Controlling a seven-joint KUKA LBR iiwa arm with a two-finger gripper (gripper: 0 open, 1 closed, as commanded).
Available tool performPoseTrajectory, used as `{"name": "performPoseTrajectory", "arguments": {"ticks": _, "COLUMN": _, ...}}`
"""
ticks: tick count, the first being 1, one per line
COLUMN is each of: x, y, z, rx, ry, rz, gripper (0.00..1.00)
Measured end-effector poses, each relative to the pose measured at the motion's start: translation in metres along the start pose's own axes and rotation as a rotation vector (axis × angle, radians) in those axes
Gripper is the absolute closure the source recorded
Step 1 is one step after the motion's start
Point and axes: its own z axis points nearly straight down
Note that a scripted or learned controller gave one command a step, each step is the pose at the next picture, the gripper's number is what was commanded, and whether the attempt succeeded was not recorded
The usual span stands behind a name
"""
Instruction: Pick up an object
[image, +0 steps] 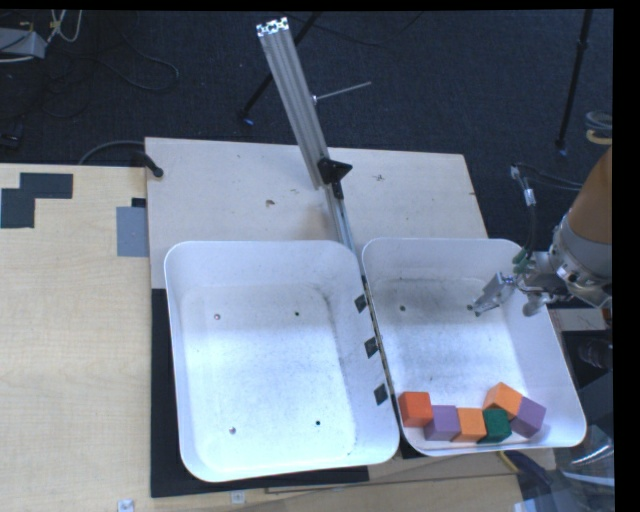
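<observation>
The gripper (490, 297) is hovering over the right bin (440, 270) near its far right rim, its fingers spread apart and holding nothing. The blocks are lying well apart from it, clustered along the bin's near edge: an orange block (415, 407), purple block (441, 421), another orange one (470, 423), a green block (495, 424), and more beside them.

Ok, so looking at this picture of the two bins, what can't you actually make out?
- Pincer, camera view: too small and blurred to tell how it is set.
- Arm: cut off by the right edge above the orange band.
- Green block in the right bin: partly hidden by the orange blocks around it.
- Block pile: packed tight, so which blocks touch or overlap is unclear.
</observation>
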Motion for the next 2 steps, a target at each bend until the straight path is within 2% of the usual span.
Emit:
{"name": "performPoseTrajectory", "arguments": {"ticks": 1, "x": 0.012, "y": 0.013, "z": 0.096, "rx": 0.007, "ry": 0.003, "rz": -0.002, "gripper": 0.00}}
{"name": "performPoseTrajectory", "arguments": {"ticks": 2, "x": 0.017, "y": -0.038, "z": 0.104, "rx": -0.004, "ry": -0.001, "rz": 0.003, "gripper": 0.00}}
